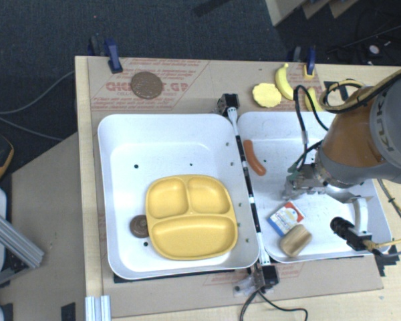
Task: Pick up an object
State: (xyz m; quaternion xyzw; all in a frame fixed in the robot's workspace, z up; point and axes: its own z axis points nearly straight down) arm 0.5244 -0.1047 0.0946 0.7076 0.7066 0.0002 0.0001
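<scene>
we see the gripper [295, 184] low in the right bin [274, 129], its grip unreadable, sausage [254, 157] at ten o'clock, box [285, 218] and cork block [295, 240] at six; we'd centre over one before closing.

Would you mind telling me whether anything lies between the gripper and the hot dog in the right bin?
Nothing visible does. The gripper sits over bare bin floor, and the hot dog lies up and to its left near the divider. The small box and the cork-like piece lie below, off that line.
</scene>
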